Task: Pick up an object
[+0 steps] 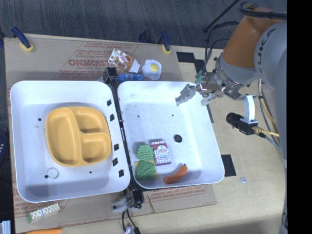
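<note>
The gripper hangs over the right bin's upper right corner with its fingers spread and nothing between them. Nothing is picked yet: the carrot, red packet and green toy all lie at the bin's near edge.

- At the upper left of the frame you can read red print, roughly "CHEMCAST", on the flat brown cardboard sheet under the bins.
- Other print is too small for you to read.
</note>
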{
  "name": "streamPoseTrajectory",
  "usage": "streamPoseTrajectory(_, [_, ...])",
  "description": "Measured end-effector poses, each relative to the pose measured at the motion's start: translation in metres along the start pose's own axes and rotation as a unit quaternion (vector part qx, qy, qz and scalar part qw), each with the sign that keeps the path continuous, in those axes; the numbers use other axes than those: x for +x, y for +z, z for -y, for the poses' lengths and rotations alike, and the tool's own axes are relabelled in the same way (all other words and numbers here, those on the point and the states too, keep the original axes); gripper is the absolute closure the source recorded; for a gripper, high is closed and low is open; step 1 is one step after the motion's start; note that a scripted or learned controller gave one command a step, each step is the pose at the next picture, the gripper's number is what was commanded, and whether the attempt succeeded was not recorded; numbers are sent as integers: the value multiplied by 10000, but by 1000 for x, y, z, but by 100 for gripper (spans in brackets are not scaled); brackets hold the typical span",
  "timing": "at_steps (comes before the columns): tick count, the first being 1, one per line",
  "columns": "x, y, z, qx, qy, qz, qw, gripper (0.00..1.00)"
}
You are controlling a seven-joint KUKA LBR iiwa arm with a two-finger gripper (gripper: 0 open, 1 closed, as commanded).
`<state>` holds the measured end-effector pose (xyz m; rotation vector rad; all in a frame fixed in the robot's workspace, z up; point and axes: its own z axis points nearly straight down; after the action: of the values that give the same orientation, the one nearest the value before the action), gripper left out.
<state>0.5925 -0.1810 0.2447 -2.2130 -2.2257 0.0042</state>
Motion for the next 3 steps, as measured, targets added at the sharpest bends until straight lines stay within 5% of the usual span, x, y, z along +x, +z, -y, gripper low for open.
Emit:
streamPoseTrajectory(1, [12,153,34,-4,555,-5,9985,0])
streamPoseTrajectory(2, [85,154,82,1,-428,-8,9991,0])
streamPoseTrajectory(3, [85,144,82,7,-453,-6,9990,100])
